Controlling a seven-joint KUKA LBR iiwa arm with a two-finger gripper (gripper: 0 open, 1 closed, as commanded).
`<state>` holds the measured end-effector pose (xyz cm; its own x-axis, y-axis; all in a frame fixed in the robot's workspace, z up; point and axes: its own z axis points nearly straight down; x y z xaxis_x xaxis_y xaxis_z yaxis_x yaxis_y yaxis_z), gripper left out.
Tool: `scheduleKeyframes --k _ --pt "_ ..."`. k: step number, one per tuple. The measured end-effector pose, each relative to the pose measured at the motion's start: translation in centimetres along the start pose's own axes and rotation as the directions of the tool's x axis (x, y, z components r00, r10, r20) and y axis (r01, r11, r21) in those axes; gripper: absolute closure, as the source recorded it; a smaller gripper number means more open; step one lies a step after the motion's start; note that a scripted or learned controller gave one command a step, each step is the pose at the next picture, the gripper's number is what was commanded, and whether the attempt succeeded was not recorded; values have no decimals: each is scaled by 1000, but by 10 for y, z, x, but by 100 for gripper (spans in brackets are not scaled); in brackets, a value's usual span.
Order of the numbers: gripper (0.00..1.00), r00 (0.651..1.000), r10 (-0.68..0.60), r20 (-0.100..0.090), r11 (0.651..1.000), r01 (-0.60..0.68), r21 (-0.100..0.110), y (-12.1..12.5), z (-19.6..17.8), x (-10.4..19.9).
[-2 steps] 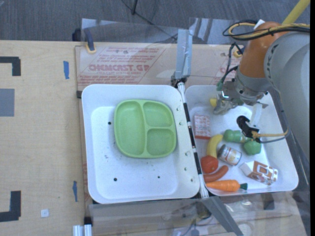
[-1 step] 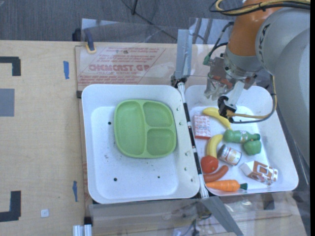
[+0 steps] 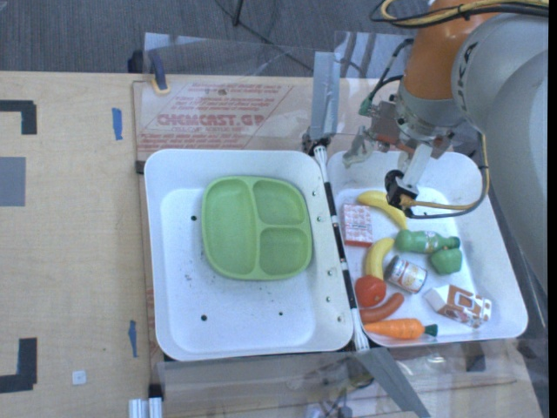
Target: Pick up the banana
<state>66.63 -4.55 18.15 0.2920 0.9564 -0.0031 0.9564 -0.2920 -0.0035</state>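
Calls for lowering the gripper (image 3: 372, 143), jaw state impossible to tell, from the far-left corner of the right bin (image 3: 489, 277) squarely across the middle of the nearest banana (image 3: 383, 205)

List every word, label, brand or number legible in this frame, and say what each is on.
Nothing reads clearly enough to quote.
Red print on the brown board behind the left bin: several lines, too blurred.
Red print on the small packet in the right bin: too small.
Label on the can: unreadable.
Markings on the orange-and-white carton: too small.
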Motion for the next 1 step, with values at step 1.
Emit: scheduleKeyframes --k 1 --pt "0 984 -176 -3 984 176 5 -33 67 -68"
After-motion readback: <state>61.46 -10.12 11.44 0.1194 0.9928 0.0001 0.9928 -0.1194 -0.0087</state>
